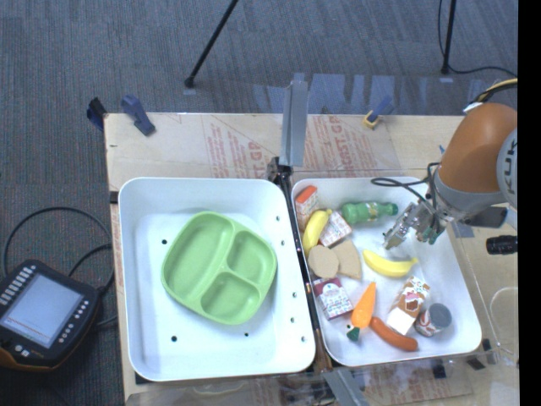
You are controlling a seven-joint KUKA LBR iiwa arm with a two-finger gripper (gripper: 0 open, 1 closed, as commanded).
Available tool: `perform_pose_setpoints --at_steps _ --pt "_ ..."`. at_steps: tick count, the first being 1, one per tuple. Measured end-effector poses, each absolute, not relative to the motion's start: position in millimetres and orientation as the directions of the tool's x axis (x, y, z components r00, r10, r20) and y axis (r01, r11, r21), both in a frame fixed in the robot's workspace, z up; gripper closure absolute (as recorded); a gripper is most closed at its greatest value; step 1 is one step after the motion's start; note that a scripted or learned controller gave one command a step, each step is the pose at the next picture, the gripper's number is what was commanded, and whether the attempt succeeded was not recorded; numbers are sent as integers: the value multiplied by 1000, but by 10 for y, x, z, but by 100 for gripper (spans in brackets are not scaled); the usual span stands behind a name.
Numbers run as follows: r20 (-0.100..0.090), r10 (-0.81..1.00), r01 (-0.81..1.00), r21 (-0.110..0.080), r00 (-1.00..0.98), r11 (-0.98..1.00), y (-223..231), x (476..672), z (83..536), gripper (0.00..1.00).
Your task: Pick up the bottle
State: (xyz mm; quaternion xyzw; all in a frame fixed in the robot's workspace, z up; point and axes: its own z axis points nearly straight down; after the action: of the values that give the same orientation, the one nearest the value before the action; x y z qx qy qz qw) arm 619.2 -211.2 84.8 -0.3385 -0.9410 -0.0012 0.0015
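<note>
Gripper [412, 226] hanging over the right bin [467, 311], finger state impossible to tell from this angle. Bottle [368, 212], green, lies on its side near the bin's back wall, just left of the gripper, behind a banana [388, 265].

The bottle [368, 211] is lying on its side in the right-hand bin [467, 299], near that bin's far wall. It is showing a green body with a paler band around its middle, and its long axis is running roughly left to right across the bin, tilting slightly. Its narrower end is pointing right. It is sitting just beside a small red-and-white carton [336, 227] and a banana [314, 228], and nothing is resting on top of it.
</note>
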Motion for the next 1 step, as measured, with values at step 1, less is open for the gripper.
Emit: perform_pose_setpoints --at_steps 1 --pt "-1 156 156 4 -988 988 -2108 6335 1906 100"
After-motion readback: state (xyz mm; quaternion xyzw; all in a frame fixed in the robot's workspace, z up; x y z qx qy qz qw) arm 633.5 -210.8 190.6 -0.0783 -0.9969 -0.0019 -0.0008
